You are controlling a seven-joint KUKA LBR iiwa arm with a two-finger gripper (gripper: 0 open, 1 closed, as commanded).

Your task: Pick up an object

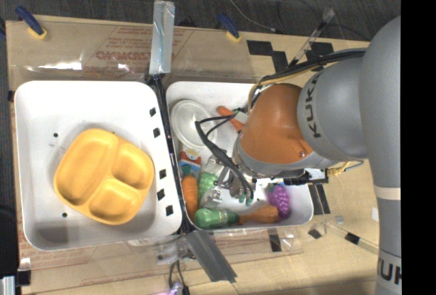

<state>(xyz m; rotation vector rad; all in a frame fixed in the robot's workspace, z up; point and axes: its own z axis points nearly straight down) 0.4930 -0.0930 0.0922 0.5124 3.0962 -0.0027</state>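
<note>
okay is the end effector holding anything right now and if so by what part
It cannot be told. The end effector is down among the toy food in the right bin, above the green item, but no object visibly sits between its fingers.

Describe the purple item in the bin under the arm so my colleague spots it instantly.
Look in the right-hand white bin, at its near right corner beside the arm's wrist. There lies a bunch of purple grapes, knobbly and the lone purple thing there, beside the smooth green and orange toy vegetables.

Hand (228,188) low in right bin (204,90) among toy food; yellow tray (103,175) in left bin (41,103).
</note>
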